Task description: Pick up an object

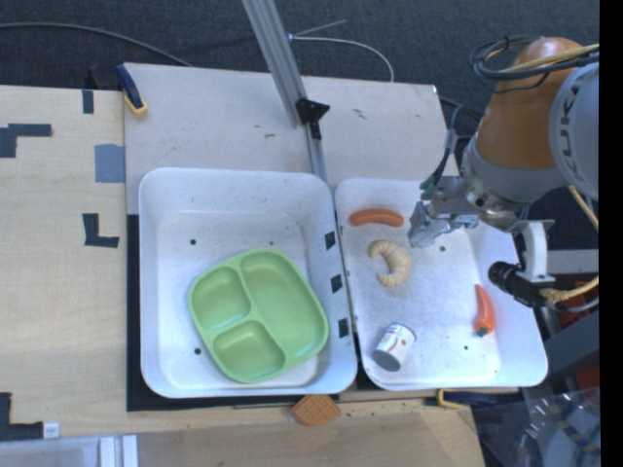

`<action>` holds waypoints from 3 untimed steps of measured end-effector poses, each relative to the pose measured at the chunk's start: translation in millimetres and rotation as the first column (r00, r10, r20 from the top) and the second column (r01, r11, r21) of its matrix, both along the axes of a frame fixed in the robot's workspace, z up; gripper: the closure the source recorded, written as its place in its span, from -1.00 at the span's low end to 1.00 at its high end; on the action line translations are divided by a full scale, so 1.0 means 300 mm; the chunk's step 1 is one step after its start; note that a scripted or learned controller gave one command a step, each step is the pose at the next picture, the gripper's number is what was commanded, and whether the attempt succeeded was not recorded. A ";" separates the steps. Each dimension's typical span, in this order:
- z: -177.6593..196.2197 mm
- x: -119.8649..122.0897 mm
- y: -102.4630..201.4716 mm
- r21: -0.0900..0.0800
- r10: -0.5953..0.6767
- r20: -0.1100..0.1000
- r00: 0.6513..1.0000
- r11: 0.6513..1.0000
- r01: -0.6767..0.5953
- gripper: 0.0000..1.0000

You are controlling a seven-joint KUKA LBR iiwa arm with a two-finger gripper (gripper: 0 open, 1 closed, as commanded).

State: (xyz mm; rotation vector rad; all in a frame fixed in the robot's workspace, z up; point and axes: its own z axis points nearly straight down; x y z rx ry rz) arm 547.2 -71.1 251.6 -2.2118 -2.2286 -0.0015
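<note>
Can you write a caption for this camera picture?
Grey gripper beside orange sausage; green divided plate in left bin.

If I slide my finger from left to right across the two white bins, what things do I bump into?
Green plate → white cup → gripper → orange carrot. The sausage and the croissant lie above the cup at about the same place across, so I left them out.
</note>
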 end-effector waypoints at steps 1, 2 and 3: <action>-0.007 0.029 0.181 0.000 0.000 -0.001 1.000 1.000 0.000 1.00; -0.066 0.019 0.338 -0.001 -0.002 -0.004 1.000 1.000 0.002 1.00; -0.105 0.006 0.536 -0.001 0.000 -0.004 1.000 1.000 0.000 1.00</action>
